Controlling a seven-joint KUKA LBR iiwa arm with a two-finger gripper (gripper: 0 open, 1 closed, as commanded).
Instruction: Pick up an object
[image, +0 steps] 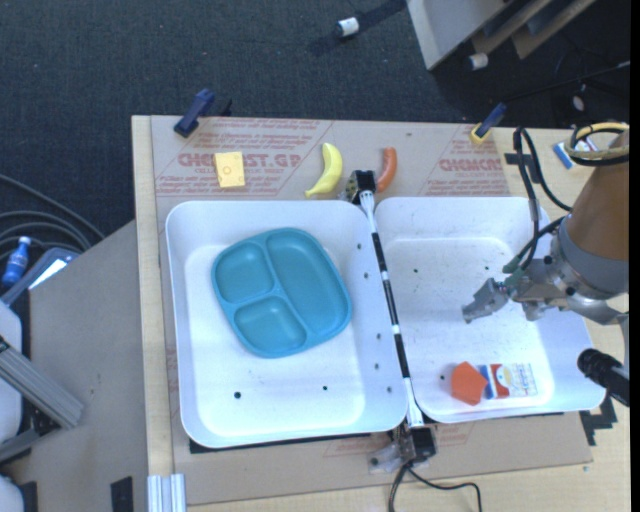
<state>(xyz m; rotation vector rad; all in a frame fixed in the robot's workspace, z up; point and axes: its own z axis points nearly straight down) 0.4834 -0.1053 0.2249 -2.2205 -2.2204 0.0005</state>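
While the gripper (478, 305) hangs over the middle of the right bin (440, 225), you have nothing in hand: its two fingers look slightly parted and nothing sits between them. Your likeliest targets lie at the near side of that bin: an orange block (466, 383), and touching it on the right a small flat white packet (512, 380) with red and blue print. Both lie nearer to you than the gripper, close to the bin's near wall.

Go for the orange block, I would judge; it stands proud of the floor and gives the fingers two faces to close on, whereas the packet lies flat and may slip out. Bring the gripper toward the near side until it is straight above the block, open the fingers wider before you descend, and turn the wrist so that one finger does not land on the packet beside it. Come down straight, close only once the fingers bracket the block, then lift slowly and check that it rises with you.

Leave the left bin (190, 300) alone; its blue divided plate (281, 290) is broad and shallow, a poor fit for two fingers. The toy banana (326, 170) lies on the board beyond the bins, out of your way.
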